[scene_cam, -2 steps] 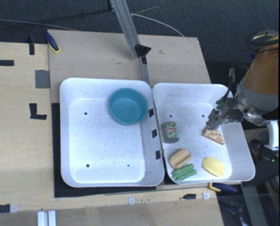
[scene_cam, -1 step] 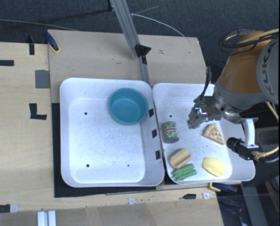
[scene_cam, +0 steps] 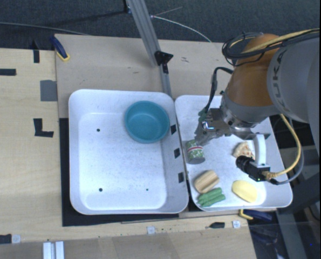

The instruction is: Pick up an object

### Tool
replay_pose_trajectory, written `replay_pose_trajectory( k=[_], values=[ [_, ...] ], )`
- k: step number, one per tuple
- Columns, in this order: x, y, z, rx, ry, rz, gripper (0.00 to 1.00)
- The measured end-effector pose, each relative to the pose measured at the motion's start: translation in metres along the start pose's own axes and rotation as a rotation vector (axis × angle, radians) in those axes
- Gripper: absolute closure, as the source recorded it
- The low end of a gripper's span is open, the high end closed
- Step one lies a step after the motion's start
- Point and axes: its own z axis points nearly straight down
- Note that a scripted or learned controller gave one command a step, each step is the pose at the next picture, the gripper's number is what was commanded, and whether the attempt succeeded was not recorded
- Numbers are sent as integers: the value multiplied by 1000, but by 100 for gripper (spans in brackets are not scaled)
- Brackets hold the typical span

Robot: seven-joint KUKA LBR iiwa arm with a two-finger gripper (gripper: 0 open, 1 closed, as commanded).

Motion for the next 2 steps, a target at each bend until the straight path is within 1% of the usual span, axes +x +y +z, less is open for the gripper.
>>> replay_pose_trajectory(
  k=[1, 2],
  values=[
    [47, 25, 5, -2, 0, -1, 100],
    [99, 36, -7, -3, 1, -1, 100]
  ],
)
